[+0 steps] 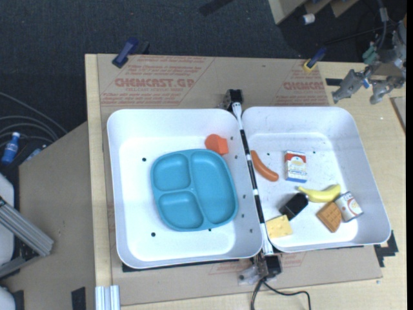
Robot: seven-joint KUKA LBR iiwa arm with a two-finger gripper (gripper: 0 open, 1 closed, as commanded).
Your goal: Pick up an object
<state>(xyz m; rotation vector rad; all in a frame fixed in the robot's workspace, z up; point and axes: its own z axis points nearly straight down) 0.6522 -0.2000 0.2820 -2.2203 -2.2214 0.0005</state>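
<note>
The right bin [361,134] holds a sausage [264,165], a small red and white carton [295,166], a banana [319,192], a black block [293,206], a yellow cheese wedge [279,227], a brown cracker [329,217] and a small can [350,205]. In the left bin [129,141] a blue divided plate [193,189] lies flat, with an orange piece [217,143] at its far right. My gripper [361,90] hangs open beyond the right bin's far right corner, away from every object, with nothing between its fingers.
The bins touch along a black centre seam [248,166]. Brown cardboard [161,82] covers the bench around them. Clamps sit at the far edge, a blue one [125,52] on the left and another [314,60] on the right. Cables trail at the far left.
</note>
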